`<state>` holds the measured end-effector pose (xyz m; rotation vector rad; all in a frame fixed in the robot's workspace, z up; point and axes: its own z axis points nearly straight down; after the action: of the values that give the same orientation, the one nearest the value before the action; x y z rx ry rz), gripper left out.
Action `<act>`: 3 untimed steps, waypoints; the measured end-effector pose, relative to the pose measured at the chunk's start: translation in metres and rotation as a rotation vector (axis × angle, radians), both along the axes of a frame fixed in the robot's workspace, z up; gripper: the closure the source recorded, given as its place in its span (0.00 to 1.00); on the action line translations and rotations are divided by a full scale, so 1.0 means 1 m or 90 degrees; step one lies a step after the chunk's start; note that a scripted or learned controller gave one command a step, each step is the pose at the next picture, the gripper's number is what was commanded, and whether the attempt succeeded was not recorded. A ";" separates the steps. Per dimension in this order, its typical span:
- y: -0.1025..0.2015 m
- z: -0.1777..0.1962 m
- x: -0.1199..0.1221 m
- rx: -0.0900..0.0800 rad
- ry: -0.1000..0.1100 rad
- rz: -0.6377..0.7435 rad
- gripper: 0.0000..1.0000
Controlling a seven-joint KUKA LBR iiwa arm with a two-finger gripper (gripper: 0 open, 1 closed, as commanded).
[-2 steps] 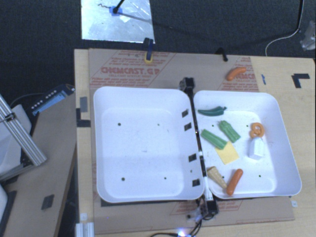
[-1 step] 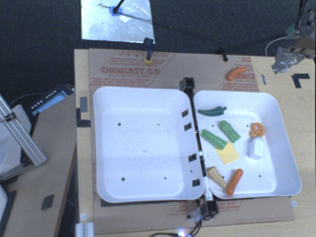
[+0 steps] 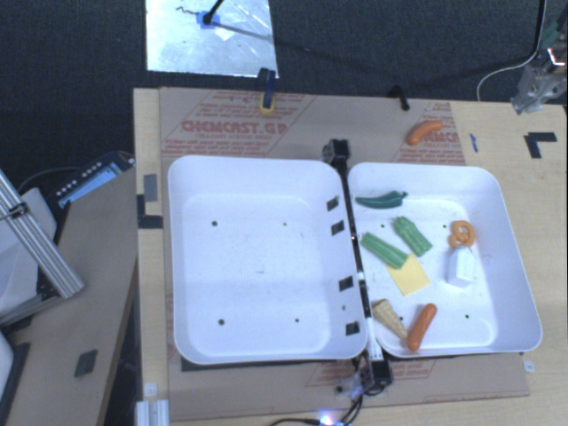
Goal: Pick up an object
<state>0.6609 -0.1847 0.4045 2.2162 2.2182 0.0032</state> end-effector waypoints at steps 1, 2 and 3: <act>0.045 -0.066 0.008 0.002 0.003 0.003 1.00; 0.014 0.004 0.008 0.000 -0.002 0.000 1.00; 0.127 -0.028 0.008 0.003 0.003 0.006 1.00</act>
<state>0.6688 -0.0582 0.3765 2.2106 2.2332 0.0019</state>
